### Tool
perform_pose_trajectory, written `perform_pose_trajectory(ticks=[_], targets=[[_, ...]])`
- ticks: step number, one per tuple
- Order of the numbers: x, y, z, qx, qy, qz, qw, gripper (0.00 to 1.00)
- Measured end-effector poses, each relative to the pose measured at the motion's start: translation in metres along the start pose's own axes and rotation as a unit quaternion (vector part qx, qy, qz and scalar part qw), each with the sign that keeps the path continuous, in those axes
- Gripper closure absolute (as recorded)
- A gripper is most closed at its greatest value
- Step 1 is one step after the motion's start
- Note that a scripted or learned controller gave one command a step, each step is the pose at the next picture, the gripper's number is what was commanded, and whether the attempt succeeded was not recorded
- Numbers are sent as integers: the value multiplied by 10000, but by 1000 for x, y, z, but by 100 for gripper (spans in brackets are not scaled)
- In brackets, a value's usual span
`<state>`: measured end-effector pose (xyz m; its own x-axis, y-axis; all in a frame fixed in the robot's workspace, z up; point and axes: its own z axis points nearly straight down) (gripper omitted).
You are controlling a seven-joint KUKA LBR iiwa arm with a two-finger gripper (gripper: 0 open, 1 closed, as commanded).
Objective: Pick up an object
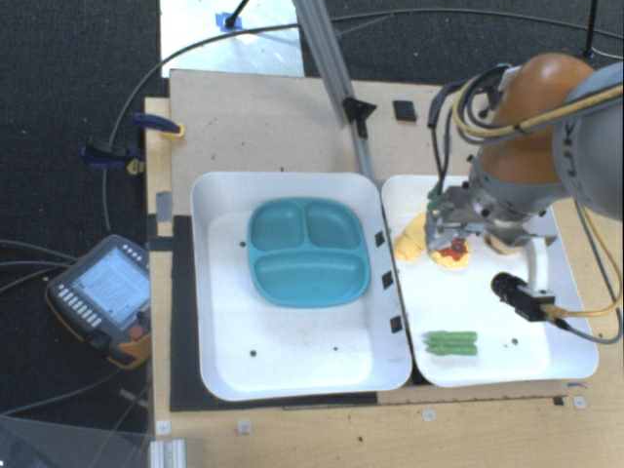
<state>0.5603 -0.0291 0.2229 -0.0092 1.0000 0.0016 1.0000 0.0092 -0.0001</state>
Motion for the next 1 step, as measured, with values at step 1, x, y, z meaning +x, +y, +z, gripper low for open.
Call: perform_pose_trajectory(ticks=[1], targets=[[61, -15, 3, 1, 0, -4, 10000, 100]])
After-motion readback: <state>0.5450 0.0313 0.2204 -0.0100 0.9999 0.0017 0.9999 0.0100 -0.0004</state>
